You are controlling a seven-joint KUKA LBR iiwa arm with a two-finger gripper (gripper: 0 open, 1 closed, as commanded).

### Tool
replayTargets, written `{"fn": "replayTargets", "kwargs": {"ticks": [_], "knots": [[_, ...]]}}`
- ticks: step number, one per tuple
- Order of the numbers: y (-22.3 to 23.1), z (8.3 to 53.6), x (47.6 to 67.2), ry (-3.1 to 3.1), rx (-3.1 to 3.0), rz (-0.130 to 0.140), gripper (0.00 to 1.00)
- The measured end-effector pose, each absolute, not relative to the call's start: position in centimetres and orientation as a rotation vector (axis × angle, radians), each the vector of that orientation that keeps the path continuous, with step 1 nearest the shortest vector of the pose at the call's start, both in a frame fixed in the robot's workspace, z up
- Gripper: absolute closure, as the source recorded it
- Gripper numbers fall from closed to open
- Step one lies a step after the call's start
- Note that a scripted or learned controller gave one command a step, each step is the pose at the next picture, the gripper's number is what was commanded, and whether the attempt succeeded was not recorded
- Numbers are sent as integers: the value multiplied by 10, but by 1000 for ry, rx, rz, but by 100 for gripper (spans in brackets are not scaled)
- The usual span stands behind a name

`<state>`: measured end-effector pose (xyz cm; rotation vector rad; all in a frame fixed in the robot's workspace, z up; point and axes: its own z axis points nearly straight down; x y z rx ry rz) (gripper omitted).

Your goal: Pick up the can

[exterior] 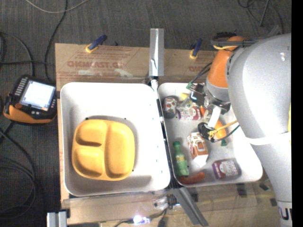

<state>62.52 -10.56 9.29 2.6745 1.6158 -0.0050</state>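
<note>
Pincer [199, 98] hangs low over the far part of the right bin [240, 148], above a small packet [189, 112]; whether it is released or clenched cannot be told, and nothing shows in its grasp.

At far left, a pendant [31, 98] with a lit screen lies on the floor, off the bench. Next is the left bin [71, 98], and in it a yellow tray [104, 149] with three wells, set toward the near left side.

In the right bin, the can [170, 106] sits in the far left corner, close to the wall shared with the left bin, just left of the packet and of the pincer. Whether it stands or lies is unclear. Nearer the camera, a green bottle [180, 159] lies along the left wall. A red pepper [191, 177] lies just beside the bottle's near end, by the front wall. A white and orange carton [198, 145] sits mid-bin, right of the bottle. A purple pouch [226, 168] lies in the near right part. The arm [258, 89] covers the bin's right side.
</note>
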Motion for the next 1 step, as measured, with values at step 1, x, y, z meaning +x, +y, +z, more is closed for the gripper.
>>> {"fn": "replayTargets", "kwargs": {"ticks": [1], "knots": [[-128,98,528,1455,2773,19,0]]}}
